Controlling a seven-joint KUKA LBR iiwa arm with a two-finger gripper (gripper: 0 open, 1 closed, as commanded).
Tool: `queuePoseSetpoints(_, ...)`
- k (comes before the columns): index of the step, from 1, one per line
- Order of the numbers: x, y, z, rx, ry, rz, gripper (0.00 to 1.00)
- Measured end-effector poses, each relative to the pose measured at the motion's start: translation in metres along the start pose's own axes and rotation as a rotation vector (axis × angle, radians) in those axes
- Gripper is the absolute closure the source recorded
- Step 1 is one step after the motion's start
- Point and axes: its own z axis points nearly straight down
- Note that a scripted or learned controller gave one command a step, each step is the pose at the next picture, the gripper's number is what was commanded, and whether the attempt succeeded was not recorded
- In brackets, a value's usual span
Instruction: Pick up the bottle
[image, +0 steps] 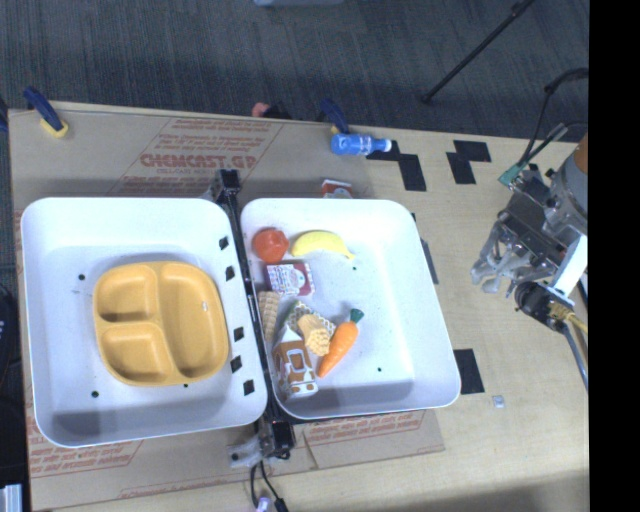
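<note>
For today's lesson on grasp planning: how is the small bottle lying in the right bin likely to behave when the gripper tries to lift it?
The bottle lies on its side, so its rounded body may roll if nudged. It looks small and probably light. The carrot and a waffle-like piece crowd it, so the gripper could bump them.

The right bin (425, 300) holds a tomato (269, 244) at its far left corner, a banana (320, 243) just beside the tomato, a carrot (341, 343) nearer the bin's middle, and a small carton (296, 364) at its near left corner. The left bin (50, 300), touching the right bin's left side, holds a yellow divided tray (160, 322). A blue bottle (354, 145) lies on the desk (500, 420) beyond the right bin. The gripper (503, 274) hovers over the desk, right of that bin
</note>
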Motion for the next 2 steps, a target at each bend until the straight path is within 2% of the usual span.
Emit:
queuePoseSetpoints(1, 0.0, 0.0, -0.01, 0.003, -0.001, -0.01, 1.0)
queuePoseSetpoints(2, -0.005, 0.003, 0.032, -0.021, 0.011, 0.239, 1.0)
